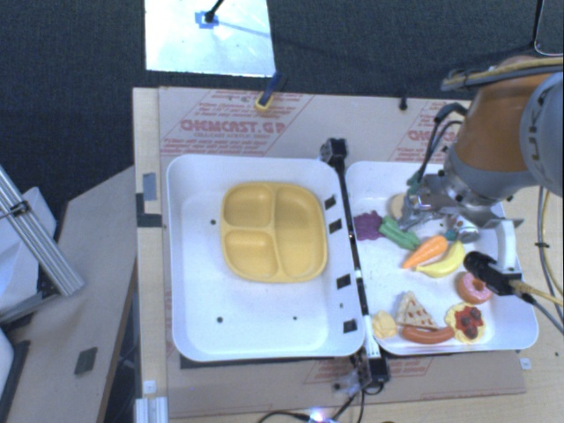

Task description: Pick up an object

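Judging from the clutter, a miss looked likely: the carrot (426,251), banana (443,263) and green vegetable (398,233) lay touching in the right bin (529,329), so a descent could nudge one aside or catch two together. Gripper (434,208) hung low over that cluster, near the bin's far side; its state could not be told from above, and nothing was seen held. Arm (507,130) reached in from the right, wrist bent downward. Left bin (189,315) held a yellow divided plate (273,232).
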`<action>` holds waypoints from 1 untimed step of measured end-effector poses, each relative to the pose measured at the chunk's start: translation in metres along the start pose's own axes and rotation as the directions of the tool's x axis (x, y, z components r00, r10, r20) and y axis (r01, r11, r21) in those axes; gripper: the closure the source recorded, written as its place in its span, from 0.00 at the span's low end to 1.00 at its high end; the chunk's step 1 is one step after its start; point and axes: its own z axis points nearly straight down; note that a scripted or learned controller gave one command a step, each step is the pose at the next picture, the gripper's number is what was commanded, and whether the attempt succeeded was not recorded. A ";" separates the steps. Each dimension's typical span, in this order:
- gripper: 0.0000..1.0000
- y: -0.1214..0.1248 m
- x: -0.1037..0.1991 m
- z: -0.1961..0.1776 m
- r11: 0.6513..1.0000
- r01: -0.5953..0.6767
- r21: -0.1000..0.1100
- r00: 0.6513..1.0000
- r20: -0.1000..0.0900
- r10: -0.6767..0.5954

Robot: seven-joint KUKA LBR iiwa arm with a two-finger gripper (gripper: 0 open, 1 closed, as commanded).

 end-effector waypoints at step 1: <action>1.00 0.024 0.049 0.008 1.000 0.001 0.000 1.000 0.000 -0.001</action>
